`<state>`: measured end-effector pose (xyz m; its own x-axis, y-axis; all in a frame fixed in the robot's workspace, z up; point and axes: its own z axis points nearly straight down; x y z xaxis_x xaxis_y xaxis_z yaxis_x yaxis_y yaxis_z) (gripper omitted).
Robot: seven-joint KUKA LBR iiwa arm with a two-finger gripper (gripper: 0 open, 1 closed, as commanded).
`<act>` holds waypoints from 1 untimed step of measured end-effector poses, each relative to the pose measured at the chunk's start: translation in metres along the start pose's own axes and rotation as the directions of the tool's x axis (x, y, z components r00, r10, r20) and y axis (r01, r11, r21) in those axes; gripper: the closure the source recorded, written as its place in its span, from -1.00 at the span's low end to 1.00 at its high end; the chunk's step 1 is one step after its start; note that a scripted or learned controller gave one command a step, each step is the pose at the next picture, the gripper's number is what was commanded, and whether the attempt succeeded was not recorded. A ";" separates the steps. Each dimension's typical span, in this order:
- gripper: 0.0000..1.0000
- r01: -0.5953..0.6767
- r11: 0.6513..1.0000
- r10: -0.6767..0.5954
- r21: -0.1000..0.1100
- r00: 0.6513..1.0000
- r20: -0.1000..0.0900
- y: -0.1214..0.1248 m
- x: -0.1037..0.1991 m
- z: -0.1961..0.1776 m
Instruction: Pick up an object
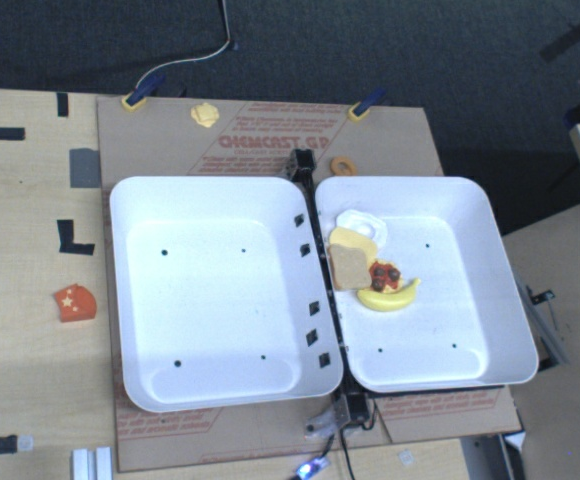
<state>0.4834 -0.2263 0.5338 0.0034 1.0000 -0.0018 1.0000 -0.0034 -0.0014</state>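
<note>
Several small objects lie clustered at the left side of the right bin (470,268), close to the divider. A yellow banana (387,297) curves along the bottom of the cluster. A dark red berry-like piece (385,274) rests just above it. A tan bread slice (349,267) lies to their left, with a yellow cheese wedge (347,240) and a white piece (362,222) behind it.
The left bin (210,288) sits beside the right one on a cardboard sheet (260,138). Outside the bins lie a red strawberry-like toy (75,303) on the bench at left, a small yellow piece (205,115) and a tan ring (342,166) on the cardboard.
</note>
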 end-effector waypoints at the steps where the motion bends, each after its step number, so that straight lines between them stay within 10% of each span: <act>1: 1.00 0.005 1.000 -0.005 0.016 1.000 -0.008 -0.001 0.039 0.221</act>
<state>0.4820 -0.1882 0.3125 -0.0014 1.0000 0.0062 0.9998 0.0015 -0.0174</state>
